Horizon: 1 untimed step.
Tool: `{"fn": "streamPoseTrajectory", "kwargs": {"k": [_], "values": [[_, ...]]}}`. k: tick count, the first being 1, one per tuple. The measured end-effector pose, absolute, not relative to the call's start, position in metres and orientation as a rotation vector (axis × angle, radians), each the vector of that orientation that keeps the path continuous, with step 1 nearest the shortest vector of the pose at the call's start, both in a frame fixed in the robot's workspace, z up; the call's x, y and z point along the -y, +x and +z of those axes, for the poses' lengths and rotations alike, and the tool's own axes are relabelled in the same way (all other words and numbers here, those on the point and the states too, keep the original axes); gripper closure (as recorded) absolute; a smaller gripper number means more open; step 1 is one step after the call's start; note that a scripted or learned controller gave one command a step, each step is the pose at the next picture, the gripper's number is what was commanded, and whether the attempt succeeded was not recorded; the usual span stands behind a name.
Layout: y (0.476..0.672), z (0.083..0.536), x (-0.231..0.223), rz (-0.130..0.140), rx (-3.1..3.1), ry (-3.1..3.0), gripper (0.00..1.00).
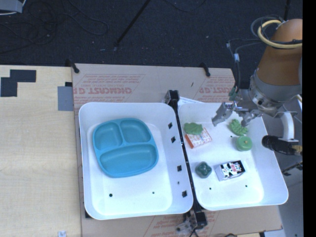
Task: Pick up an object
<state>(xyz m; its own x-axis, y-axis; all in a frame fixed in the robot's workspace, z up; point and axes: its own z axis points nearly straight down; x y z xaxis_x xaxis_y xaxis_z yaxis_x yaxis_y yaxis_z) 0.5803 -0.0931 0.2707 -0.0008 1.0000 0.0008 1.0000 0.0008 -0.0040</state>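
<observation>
Fingers [234, 113] spread apart, holding nothing, upper right of frame; they could close beside the leafy toy [238, 127] and miss.

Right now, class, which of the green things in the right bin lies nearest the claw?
The leafy green piece at the bin's far right, just under the claw. The round green one lies below it, the green lump on the card and the dark green ball farther left.

Tool [235, 113] above cluttered right bin [266, 194]
</observation>
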Motion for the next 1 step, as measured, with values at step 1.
{"fn": "streamPoseTrajectory", "kwargs": {"k": [1], "values": [[0.6106,0.5475,0.0851,-0.015,2.233,-2.228,0.00]]}}
